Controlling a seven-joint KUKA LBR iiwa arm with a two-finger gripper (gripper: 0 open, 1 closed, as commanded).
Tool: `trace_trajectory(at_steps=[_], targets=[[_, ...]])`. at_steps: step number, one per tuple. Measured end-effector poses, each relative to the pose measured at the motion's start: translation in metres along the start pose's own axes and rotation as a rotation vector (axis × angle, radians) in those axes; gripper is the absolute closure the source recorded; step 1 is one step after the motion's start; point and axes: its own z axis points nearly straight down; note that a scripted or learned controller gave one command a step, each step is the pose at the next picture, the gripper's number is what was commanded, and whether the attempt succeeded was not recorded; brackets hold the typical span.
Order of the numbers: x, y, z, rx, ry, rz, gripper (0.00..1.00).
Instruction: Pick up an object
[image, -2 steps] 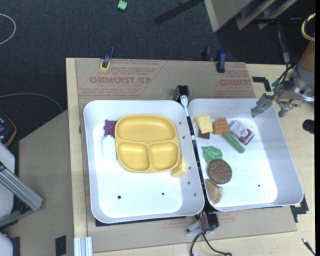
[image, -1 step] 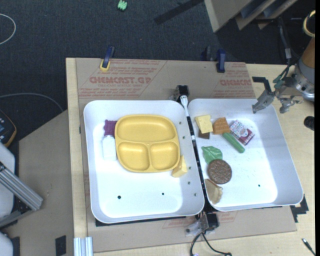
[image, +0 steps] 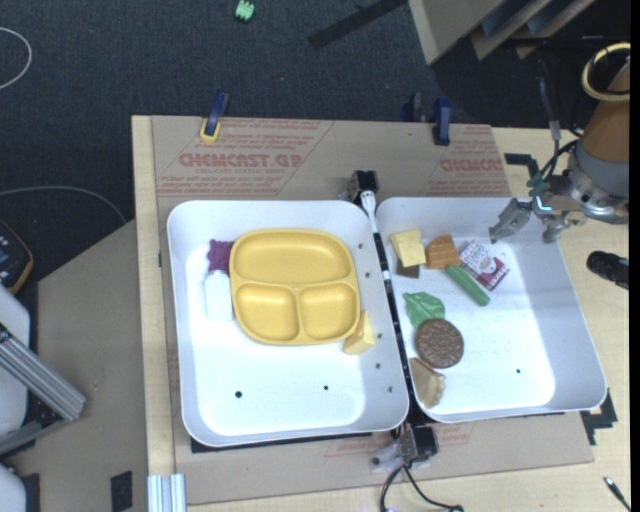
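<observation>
**Spread gripper poised at the right bin's far corner, with the cluster off at 8 o'clock**

The gripper (image: 530, 221) hangs over the upper right part of the right bin (image: 560, 340), its two fingers splayed apart with nothing between them — released, holding no object. One fingertip (image: 497, 229) points toward the bin's middle; the other sits toward the arm's side.

Nearest to it, at about 8 o'clock, lies a small red-and-white packet (image: 483, 264), just beside that fingertip but apart from it. Touching the packet's lower edge is a green stick (image: 467, 284), its long axis running from 10 o'clock to 4 o'clock. Further along the same 8 o'clock line come an orange-brown block (image: 441, 251) and a pale yellow block (image: 407, 246), side by side near the bin's left wall. Below them, at roughly 7 o'clock from the gripper, sit a crumpled green piece (image: 424, 305), a brown round disc (image: 439, 342) and a tan scrap (image: 429, 381).

The left bin (image: 200, 400) carries a yellow divided tray (image: 294, 285), with a purple thing (image: 219, 254) and a white thing (image: 217, 295) at its left edge — well apart from the tool.

The packet looks the likeliest pick: a short travel toward 8 o'clock and a descent would do. The green stick pressed against it could be nudged or caught along with it.
</observation>
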Motion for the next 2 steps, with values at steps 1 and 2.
trace_trajectory(at_steps=[1,2], targets=[[-0.004,-0.001,0.043,-0.001,0.0,0.001,0.0],[-0.001,0.002,0.07,-0.007,0.005,-0.003,0.0]])
